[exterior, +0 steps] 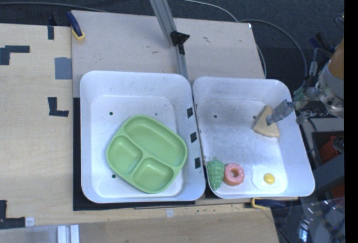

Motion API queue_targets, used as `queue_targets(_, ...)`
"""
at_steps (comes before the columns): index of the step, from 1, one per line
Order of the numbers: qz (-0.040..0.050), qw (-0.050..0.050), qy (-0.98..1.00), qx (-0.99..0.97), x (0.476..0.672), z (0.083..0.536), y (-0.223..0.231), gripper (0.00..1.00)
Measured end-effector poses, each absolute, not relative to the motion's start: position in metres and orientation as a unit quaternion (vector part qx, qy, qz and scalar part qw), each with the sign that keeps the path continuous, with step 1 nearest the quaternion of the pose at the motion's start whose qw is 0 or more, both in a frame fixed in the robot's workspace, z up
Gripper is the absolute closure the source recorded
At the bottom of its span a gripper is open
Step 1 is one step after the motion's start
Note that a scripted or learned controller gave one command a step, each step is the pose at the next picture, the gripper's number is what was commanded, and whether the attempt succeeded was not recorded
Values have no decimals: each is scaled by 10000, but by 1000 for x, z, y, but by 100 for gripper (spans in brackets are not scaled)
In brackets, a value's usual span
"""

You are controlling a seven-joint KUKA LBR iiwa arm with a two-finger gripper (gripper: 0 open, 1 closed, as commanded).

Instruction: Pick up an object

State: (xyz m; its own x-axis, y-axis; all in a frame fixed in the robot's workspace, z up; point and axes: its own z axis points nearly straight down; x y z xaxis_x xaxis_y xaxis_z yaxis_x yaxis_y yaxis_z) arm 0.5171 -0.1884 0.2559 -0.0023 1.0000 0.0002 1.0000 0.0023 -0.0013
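Down along the near edge of the right bin sits a little row of toys: a green leafy piece, a pink doughnut touching it, and a fried egg just beside that. Over in the left bin lies a green divided plate, well apart from the action.

Now to the business end. The gripper reaches in from the right, low over the far right part of the right bin, and its dark fingers sit right on top of a tan wedge. The wedge lies directly below and slightly left of the fingertips, its long axis running from its upper point down toward the near side. Fingers touching it or just above? Too close to call from this slant, and whether they are spread or pressed together I cannot tell either.

My read: the wedge is the target, and the move turns on the fingers straddling its narrow width, not its length.
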Motion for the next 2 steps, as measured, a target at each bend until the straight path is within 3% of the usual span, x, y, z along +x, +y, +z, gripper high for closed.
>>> queue_targets(1,3,5,-7078,-7064,517,256,-189,0)
queue_targets(2,23,31,-7073,-7069,519,195,-194,0)
